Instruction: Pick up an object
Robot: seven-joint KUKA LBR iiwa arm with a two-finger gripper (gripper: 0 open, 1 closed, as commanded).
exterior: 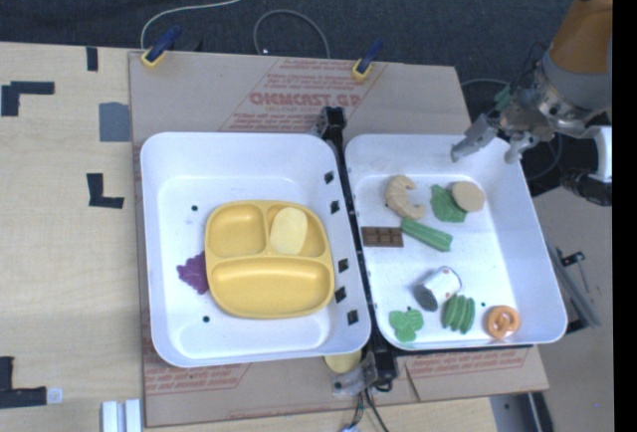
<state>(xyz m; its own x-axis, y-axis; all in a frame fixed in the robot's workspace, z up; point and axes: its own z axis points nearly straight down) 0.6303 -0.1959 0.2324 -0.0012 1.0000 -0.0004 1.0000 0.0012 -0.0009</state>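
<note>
Up in the upper right of the frame, the grey arm (577, 32) with its orange band reaches in, and its tool (492, 143) hangs over the top right corner of the right bin (537, 241). Its two fingers are spread apart, one pointing down-left over the bin's upper rim, the other nearer the arm, with nothing between them.

Below the tool, inside the right bin, lie the small things to pick from. A tan curved piece (402, 196) sits near the upper middle, with a green leafy piece (445, 205) beside it touching a round tan-and-green slice (467, 196). A long green vegetable (426, 234) lies at a slant under them, and a brown chocolate bar (382, 238) rests just left of it, near the bin's left wall. Lower down sit a white and grey cup (434, 287), a bunch of green pods (458, 313), a green leaf (406, 324) and an orange ring (502, 322) in the lower right corner.

The left bin (164, 221) holds a yellow divided tray (269, 259), with a purple thing (191, 272) touching its left edge. Both bins rest on a cardboard sheet (299, 97) on the table (60, 221).
</note>
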